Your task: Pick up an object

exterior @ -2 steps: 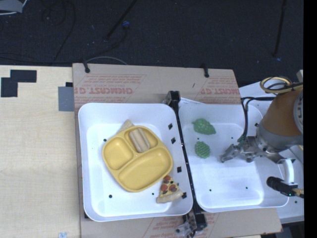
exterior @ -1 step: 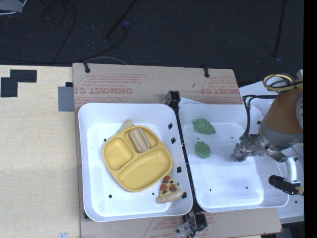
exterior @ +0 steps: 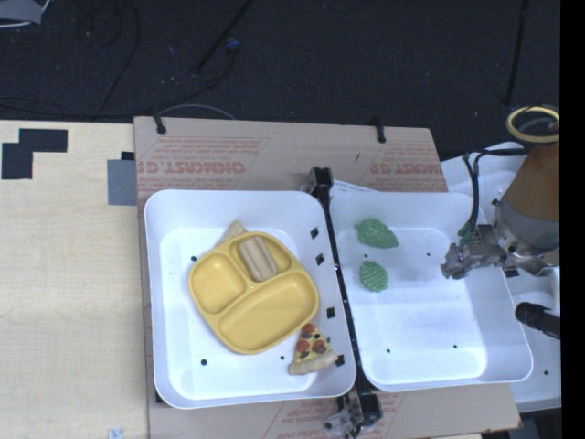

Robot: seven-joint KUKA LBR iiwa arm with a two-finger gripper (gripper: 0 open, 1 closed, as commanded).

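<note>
Two green toy pieces lie in the right bin (exterior: 430,355): a leafy one (exterior: 376,233) near its back and a knobbly one (exterior: 373,276) just in front of it. In the left bin (exterior: 174,245) a yellow divided plate (exterior: 254,293) holds a tan hot dog (exterior: 258,258). A pizza slice (exterior: 313,349) lies by the plate's front right corner. My gripper (exterior: 454,265) hangs at the right bin's right side, well to the right of the green pieces, with nothing seen between its fingers.
A black divider (exterior: 334,282) runs between the two bins. Cardboard (exterior: 274,158) lies under and behind the bins. A cable (exterior: 473,195) loops down beside the arm at the right. A tan piece (exterior: 236,230) peeks out behind the plate.
</note>
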